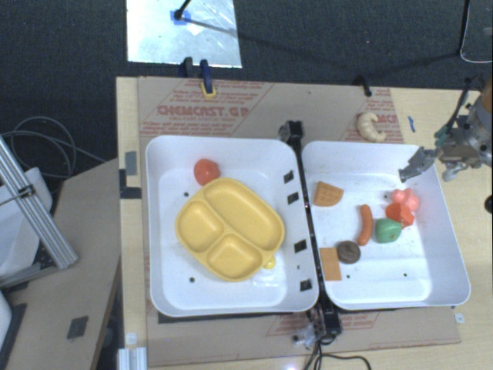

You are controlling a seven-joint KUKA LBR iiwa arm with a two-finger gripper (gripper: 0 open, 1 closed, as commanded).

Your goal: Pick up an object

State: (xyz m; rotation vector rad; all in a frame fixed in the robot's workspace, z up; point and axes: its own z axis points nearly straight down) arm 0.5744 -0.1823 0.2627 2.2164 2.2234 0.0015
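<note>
While the left bin carries a yellow divided plate set at a slant, a red tomato-like ball lies just beyond the plate's far corner, close to it, and a small yellow bit peeks out at the plate's near right edge. Black clips run down the seam where the two bins meet. Across that seam, the right bin holds a scatter of toy foods: an orange wedge near the far left, an orange flat rectangle near the front left, a dark brown round piece just beside it, and a reddish sausage standing lengthwise in the middle. Further right sits a green piece, touching a red and pink cluster by the bin's right wall. Beyond the bin, on the bench, a pale curved piece rests on the printed brown sheet. At the far right the pincer hangs above the right bin's far corner, apart from every item, with nothing between its fingers; how wide they stand cannot be told.
</note>
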